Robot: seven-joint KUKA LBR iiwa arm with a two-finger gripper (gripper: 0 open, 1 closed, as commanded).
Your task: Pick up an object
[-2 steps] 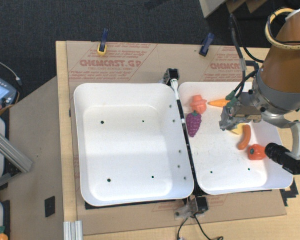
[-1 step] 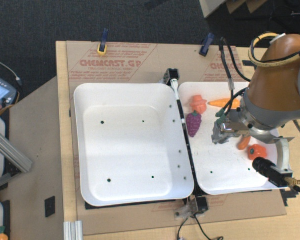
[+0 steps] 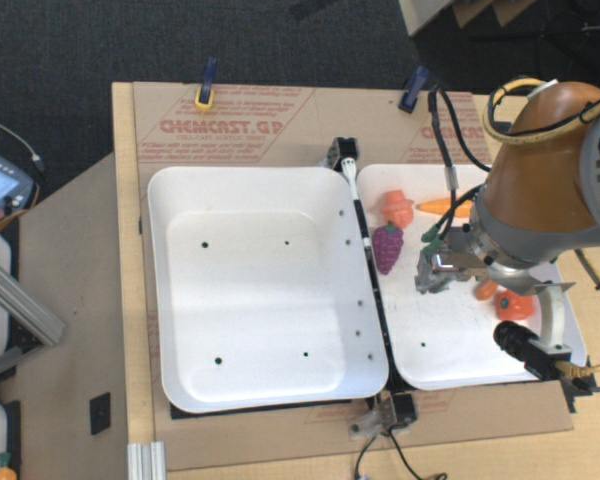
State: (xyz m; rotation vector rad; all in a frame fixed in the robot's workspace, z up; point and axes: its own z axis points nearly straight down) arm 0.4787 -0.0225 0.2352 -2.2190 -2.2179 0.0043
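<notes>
Two white bins sat side by side on the bench, the left bin (image 3: 250,288) bare and the right bin (image 3: 450,363) holding all the toys. The arm (image 3: 545,168) hung over the right bin, its bulk covering a good chunk of it. The gripper (image 3: 432,273) was low over the bin floor, but honestly I couldn't tell whether it was released or clenched, and nothing showed in it. Nearest candidate was the purple grape bunch (image 3: 387,247), just beside the gripper by the divider. Past that lay a pink-orange toy (image 3: 397,208), a carrot (image 3: 445,207) and a small orange piece (image 3: 513,305) tucked under the wrist. My worry: the grapes sat tight against the bin wall, so a descent could clip the rim or just nudge them away.
</notes>
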